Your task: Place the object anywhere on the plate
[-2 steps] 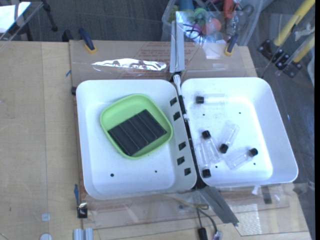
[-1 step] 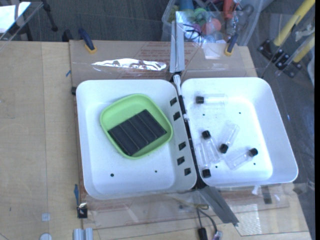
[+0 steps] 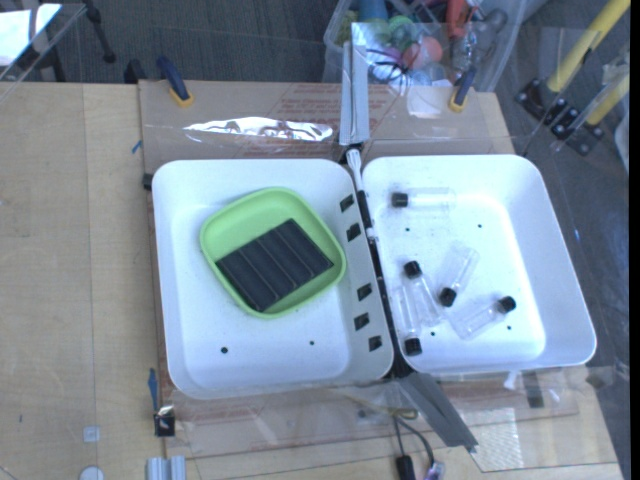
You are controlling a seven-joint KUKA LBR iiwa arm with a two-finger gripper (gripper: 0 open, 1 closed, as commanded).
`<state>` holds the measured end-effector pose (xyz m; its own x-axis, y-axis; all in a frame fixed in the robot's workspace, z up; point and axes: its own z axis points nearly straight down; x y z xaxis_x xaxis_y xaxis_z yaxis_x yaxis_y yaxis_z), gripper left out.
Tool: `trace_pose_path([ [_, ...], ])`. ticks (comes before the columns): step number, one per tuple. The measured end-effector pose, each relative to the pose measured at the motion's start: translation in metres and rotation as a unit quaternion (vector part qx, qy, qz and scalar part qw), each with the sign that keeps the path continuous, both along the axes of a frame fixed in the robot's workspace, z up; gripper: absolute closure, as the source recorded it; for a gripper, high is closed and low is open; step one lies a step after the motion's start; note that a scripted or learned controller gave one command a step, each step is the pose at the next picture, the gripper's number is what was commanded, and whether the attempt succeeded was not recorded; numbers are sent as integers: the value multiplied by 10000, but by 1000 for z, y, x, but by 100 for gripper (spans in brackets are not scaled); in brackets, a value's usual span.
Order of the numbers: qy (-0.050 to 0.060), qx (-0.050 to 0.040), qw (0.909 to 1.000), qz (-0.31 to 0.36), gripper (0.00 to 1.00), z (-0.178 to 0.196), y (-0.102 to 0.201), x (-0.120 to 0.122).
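A light green square plate (image 3: 222,230) lies turned at an angle in the left white bin (image 3: 200,363). On the plate rests a dark, ribbed, flat rectangular object (image 3: 274,263), covering most of the plate's middle. The right white bin (image 3: 535,203) holds several clear vials with black caps: one near its back (image 3: 420,199), and others grouped toward the front, such as one (image 3: 455,270) and another (image 3: 482,315).
A black-tabbed divider (image 3: 360,268) separates the two bins. Behind them lie a crinkled foil strip (image 3: 260,128) and a clear tub of colourful items (image 3: 430,13). Wooden bench surface (image 3: 70,268) extends to the left.
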<state>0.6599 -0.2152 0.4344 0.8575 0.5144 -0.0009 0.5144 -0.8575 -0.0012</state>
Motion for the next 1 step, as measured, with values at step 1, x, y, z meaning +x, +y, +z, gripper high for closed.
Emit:
trace_pose_path([
  [1, -8, -3, 9980, -625, 0, 0, -6, 0],
])
